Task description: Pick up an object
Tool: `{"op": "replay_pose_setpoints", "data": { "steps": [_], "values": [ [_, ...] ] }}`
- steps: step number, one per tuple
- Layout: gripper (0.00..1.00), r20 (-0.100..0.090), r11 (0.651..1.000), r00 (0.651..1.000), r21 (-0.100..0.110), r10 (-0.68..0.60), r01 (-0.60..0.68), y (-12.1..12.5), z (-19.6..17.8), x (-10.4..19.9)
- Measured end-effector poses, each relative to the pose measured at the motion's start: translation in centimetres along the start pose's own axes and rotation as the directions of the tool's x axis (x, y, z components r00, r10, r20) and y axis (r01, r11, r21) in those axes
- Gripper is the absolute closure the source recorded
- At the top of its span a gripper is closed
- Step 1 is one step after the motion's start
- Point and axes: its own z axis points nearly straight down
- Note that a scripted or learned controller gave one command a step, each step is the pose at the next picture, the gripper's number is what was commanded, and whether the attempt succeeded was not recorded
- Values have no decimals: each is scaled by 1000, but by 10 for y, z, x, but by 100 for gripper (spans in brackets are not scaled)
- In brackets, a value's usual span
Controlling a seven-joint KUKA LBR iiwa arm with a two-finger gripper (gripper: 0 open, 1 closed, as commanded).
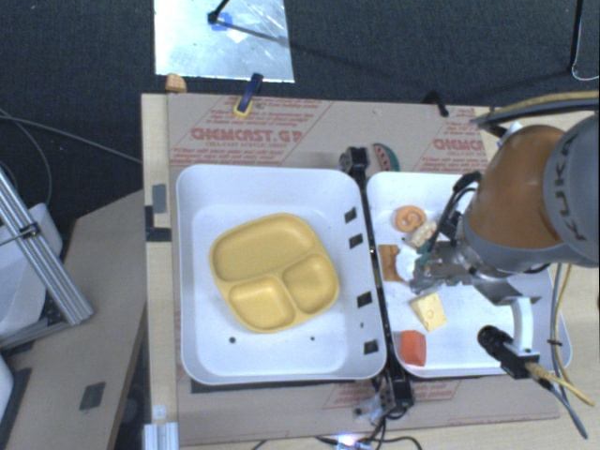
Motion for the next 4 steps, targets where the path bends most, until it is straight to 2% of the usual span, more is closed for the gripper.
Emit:
{"op": "replay_pose_setpoints", "data": {
  "steps": [1, 2, 3, 4],
  "values": [
    [100, -1, 1000, 1000, -11, -1, 1, 2, -164, 52],
    [100, 7, 1000, 1000, 3, 19, -19, -1, -180, -43],
    [100, 1, 1000, 1000, 16, 5, -5, 56, -61, -13],
    [100, 0, 1000, 1000, 15, 5, -5, 56, 10, 23]
  ]
}}
